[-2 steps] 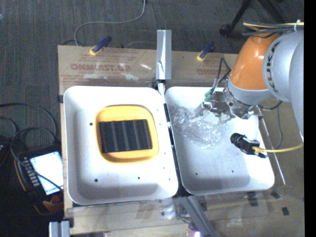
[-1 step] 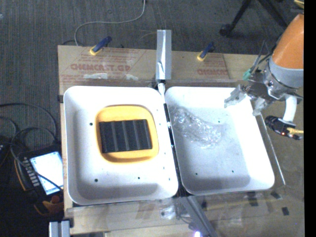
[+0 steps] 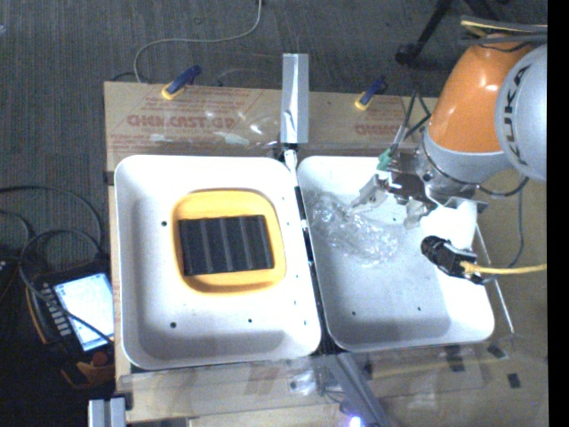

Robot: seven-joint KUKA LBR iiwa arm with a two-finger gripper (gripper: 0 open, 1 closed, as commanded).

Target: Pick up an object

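handheld screen (image 3: 82, 308): 1, on the floor, far left of the metal bar (image 3: 294, 96) and nearer the camera; lit, with cables looping round it.
clamps: 2, blue with yellow. One (image 3: 180, 80) well left of the bar, one (image 3: 372, 90) right of it, both on the far edge of the board.
board (image 3: 169, 123): 1, brown with red lettering, spreads out both ways from the bar under the bins.
bins: 2, white and shallow, meeting in line with the bar.
left bin (image 3: 142, 327): left of the bar, nearer the camera.
yellow tray (image 3: 228, 241): 1, in the left bin, left of the bar's line. Rounded, flat, with a black ribbed insert in the middle.
right bin (image 3: 418, 327): right of the bar, nearer the camera.
clear plastic (image 3: 356, 231): 1 crumpled piece, in the right bin, just right of the bar's line.
gripper (image 3: 389, 206): 1, right of the bar, over the right bin at the plastic's far-right edge. Fingers spread, nothing between them; can't tell if the left finger touches the plastic.
arm (image 3: 480, 87): 1, orange band, comes in well right of the bar.
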